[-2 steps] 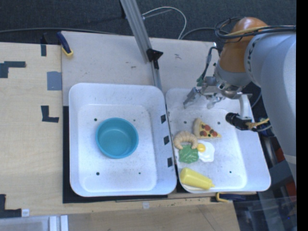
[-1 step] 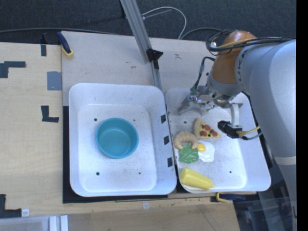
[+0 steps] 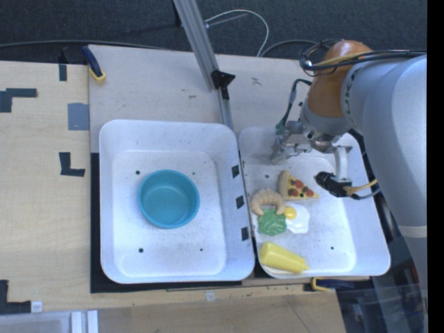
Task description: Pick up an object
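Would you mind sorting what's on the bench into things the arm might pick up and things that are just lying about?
For the job:
gripper
pizza slice
croissant
green leaf
fried egg
yellow piece
blue bowl

Lying about:
left bin
right bin
cables
blue and yellow clamp

the left bin (image 3: 118, 255) is occupied only at its centre by a blue bowl (image 3: 169, 198), with bare floor left all around it. in the right bin (image 3: 361, 252), a pizza slice (image 3: 297, 186), a croissant (image 3: 266, 200), a green leaf (image 3: 272, 223), a fried egg (image 3: 298, 218) and a yellow piece (image 3: 282, 258) are crowded toward the left wall, several touching. open floor is left at the bin's lower right. the upper part is taken up by the arm (image 3: 388, 116) and the pincer (image 3: 284, 148). a slanted metal pole (image 3: 198, 37) is seen over the desk (image 3: 152, 89) above both bins.
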Robot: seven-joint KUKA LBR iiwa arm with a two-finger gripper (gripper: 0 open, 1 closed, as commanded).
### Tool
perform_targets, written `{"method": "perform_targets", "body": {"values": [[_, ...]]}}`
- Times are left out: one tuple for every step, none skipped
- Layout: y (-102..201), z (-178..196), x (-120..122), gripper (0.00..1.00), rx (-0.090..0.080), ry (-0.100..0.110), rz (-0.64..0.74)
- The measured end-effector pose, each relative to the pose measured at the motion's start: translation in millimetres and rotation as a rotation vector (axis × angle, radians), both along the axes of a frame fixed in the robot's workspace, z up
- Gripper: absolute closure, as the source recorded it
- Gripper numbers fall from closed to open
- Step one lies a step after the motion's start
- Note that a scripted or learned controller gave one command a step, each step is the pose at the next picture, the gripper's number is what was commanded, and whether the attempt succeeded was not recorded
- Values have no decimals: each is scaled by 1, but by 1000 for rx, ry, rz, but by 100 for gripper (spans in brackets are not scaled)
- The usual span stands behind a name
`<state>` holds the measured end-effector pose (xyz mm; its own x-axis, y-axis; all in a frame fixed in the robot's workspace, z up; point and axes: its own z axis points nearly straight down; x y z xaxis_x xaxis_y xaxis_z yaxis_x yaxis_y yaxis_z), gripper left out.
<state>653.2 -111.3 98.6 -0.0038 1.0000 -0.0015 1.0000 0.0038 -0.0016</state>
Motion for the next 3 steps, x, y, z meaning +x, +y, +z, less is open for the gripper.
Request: {"method": "perform_targets", "body": {"values": [[-5, 48, -7, 100, 1, -5, -3], [0, 111, -7, 100, 1, -7, -2], [1, 112, -7, 100, 2, -1, -2]]}}
